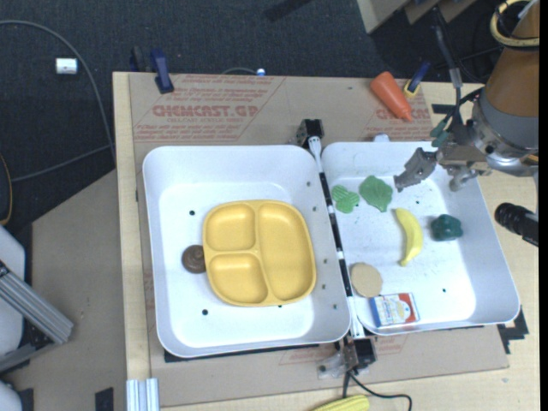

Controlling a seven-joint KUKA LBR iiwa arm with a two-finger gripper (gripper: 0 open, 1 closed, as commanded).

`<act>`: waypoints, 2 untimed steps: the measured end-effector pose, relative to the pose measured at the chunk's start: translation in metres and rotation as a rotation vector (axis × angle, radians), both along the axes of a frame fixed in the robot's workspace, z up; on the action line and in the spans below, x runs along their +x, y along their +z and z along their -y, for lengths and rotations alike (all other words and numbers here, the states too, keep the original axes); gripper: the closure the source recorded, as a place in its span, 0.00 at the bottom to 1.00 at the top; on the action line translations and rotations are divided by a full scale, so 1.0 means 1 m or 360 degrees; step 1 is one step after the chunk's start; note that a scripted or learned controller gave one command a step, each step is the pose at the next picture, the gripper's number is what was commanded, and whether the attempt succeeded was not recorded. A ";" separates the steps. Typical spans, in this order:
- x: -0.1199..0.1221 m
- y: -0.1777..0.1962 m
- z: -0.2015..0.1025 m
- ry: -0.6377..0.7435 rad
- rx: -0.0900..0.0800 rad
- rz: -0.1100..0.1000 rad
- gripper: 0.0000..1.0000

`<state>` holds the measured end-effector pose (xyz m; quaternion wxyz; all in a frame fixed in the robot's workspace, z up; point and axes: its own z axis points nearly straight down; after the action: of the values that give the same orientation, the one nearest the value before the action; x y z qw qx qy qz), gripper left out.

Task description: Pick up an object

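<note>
Hovering at right bin's (505,294) far edge w/ gripper (437,172) spread apart, holding nothing. Banana (408,235) mid-bin, green leaf (376,192) close by gripper. Risk: clipping leaf, nudging banana away, closing on air.

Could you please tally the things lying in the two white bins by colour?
Green: 3 (leaf piece, leaf piece, dark green piece)
Yellow: 2 (divided plate, banana)
Brown or tan: 2 (brown disc, tan disc)
Red, white and blue: 1 (small carton)
Total: 8
</note>
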<state>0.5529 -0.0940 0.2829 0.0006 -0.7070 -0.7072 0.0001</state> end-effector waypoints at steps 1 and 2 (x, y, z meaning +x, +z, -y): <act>0.012 -0.052 0.050 -0.0003 -0.0001 -0.0002 0.00; 0.014 -0.173 0.079 0.0007 0.0003 0.0017 0.00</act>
<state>0.5668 -0.1730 0.1099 -0.0027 -0.7055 -0.7087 -0.0043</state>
